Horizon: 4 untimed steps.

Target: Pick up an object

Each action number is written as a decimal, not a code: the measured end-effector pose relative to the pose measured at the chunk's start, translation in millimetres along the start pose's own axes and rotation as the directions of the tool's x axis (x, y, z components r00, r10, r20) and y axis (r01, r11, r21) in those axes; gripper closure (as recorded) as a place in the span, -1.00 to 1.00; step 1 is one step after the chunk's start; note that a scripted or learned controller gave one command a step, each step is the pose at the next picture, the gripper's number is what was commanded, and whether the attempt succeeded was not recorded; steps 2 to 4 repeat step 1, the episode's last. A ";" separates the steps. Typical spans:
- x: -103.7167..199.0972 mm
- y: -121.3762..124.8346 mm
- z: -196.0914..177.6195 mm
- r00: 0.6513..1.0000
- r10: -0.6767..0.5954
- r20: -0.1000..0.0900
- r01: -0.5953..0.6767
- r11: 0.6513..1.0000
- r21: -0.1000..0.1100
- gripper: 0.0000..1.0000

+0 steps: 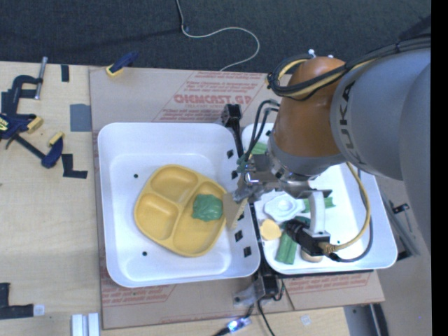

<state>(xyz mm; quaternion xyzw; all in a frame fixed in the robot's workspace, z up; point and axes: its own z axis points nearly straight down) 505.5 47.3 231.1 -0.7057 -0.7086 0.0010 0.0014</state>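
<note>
Wooden table (42, 229), cardboard sheet (161, 96) under two white bins. Left bin (115, 187): yellow divided tray (164, 212) with green lump (207, 208). Right bin (374, 250): yellow disc (270, 229), green block (287, 249), white piece (281, 206), half hidden under arm (315, 117). Clamps (28, 128) at left. Red print "CHEMCAST GP". Tool (246, 186) state: cannot tell.

Yellow tray (165, 212); green lump (207, 208); white bins (115, 187); orange-banded grey arm (315, 110).
</note>
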 end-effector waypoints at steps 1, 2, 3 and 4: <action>7.7 -12.1 15.8 1.000 0.003 0.001 -0.003 1.000 0.001 1.00; 7.7 -12.1 15.8 1.000 0.003 0.001 -0.003 1.000 0.001 1.00; 7.7 -12.1 15.8 1.000 0.003 0.001 -0.003 1.000 0.001 1.00; 7.7 -12.1 15.8 1.000 0.003 0.001 -0.003 1.000 0.001 1.00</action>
